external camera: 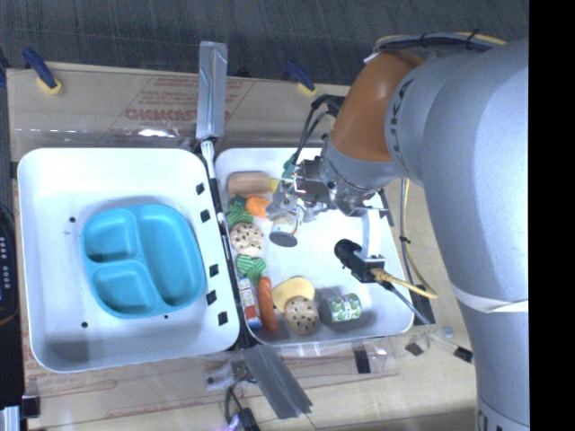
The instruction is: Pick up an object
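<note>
The right bin (386, 241) holds several toy foods along its left and front sides. A tan bun (250, 183) and an orange piece (258, 206) lie at the back left. In front of them sit a green piece (237, 213) and a speckled cookie (245, 238). At the front are a red sausage (266, 299), a yellow piece (294, 289), a brown speckled ball (302, 315) and a green can (344, 308). My gripper (285, 223) hangs low in the bin, just right of the orange piece and the cookie. Nothing shows clearly in its grasp.
The left bin (45, 196) holds a blue divided tray (144, 259). A green leafy piece (252, 267) and a small bottle (245, 296) lie by the divider wall. The arm and a black cable fitting (352, 257) cover the right bin's right side.
</note>
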`<state>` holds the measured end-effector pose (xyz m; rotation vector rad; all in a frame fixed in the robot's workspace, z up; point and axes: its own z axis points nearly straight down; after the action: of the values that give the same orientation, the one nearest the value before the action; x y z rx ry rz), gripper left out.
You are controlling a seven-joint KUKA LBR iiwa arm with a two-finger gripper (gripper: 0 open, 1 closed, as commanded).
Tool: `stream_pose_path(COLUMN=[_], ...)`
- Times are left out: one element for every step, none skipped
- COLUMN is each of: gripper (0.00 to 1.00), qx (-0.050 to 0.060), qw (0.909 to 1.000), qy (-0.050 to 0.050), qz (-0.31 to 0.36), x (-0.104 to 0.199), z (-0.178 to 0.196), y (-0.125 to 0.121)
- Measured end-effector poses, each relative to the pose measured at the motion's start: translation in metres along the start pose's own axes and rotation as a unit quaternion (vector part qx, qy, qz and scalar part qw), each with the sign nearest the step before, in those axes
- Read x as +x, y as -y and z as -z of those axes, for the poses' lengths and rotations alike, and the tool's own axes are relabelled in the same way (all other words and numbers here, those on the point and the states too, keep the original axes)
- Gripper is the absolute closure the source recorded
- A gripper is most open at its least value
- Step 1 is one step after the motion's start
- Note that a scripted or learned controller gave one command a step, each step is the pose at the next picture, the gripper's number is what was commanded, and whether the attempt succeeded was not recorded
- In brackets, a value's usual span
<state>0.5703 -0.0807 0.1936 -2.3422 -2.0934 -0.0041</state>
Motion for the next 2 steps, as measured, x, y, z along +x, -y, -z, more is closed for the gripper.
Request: stream_pose_path(gripper=[1.0, 1.0], qx=[0.003, 0.001], qw=[0.9992, 0.9973], qy=[0.001, 0.001], qz=[0.041, 0.074], x=[-0.004, 0.018], z=[-0.018, 0.021], y=[-0.064, -0.085])
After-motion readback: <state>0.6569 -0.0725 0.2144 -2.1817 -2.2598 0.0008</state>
